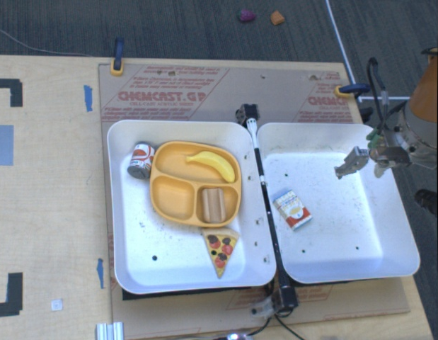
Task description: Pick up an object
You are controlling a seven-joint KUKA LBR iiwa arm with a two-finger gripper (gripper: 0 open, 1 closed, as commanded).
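A small red and white carton (292, 210) lies flat in the right bin (346, 261), left of its middle. My gripper (366, 166) hangs over that bin's upper right part, well to the right of the carton and above it. It is open, with nothing between its fingers. In the left bin (134, 261) a yellow divided plate (173, 197) bears a banana (211, 163) and a brown block (213, 205). Left of the plate lies a soda can (140, 160) on its side. A toy pizza slice (221, 251) rests below the plate.
The two bins meet at a raised rim with a black clamp (247, 113) at its far end. Cardboard lies under the bins, held by a yellow clamp (117, 66) and a blue clamp (352, 88). Cables run beside the arm at the right.
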